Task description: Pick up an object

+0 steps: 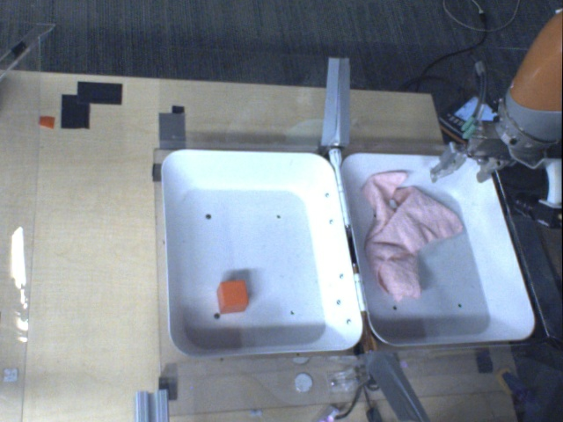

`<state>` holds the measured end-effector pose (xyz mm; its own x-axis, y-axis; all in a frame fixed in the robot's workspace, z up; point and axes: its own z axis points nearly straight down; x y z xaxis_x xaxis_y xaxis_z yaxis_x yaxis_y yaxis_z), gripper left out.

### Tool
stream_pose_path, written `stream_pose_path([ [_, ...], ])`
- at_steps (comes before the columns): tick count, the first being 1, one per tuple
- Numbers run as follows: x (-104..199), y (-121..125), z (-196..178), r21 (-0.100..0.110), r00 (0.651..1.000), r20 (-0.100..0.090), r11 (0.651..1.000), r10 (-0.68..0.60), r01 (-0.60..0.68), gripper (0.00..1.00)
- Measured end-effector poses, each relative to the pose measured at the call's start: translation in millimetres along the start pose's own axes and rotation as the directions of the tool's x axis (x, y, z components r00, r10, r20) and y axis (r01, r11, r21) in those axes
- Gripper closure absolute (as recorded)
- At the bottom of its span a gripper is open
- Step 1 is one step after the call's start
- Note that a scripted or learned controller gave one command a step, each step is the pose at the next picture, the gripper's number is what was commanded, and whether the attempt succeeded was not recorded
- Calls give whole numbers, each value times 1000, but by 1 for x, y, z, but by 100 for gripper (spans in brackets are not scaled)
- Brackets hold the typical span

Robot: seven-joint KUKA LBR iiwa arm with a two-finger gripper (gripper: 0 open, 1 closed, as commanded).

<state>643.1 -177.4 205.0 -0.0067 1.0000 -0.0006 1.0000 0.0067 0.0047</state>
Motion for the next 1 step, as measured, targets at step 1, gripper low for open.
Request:
stream_pose_path([
  [1,67,10,109,-4,999,1,999,-35,35,0],
])
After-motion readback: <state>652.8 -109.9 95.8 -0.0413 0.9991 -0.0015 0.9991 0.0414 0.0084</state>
